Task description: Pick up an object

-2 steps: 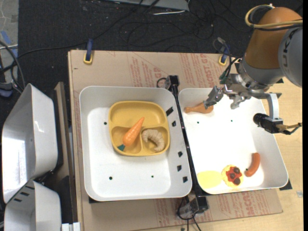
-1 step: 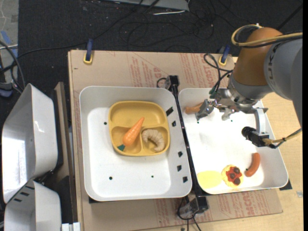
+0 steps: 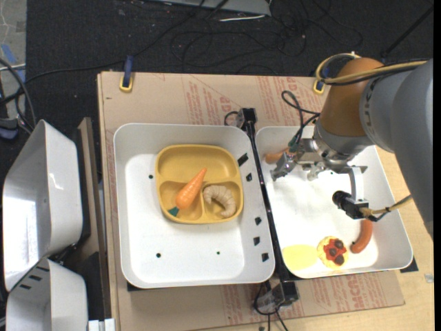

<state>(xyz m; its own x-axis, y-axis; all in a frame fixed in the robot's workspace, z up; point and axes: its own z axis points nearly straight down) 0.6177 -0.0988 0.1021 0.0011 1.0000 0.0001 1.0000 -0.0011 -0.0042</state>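
At right of frame, the gripper [image 3: 298, 161] hangs over the right bin [image 3: 393, 250]; its opening cannot be told. A toy sausage [image 3: 362, 237] lies at lower right, likely light, smooth plastic, perhaps slippery; best pinched across its middle

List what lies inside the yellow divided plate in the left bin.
The yellow divided plate holds a toy carrot across its divider and a pale shrimp at lower right. The plate under them is covered.
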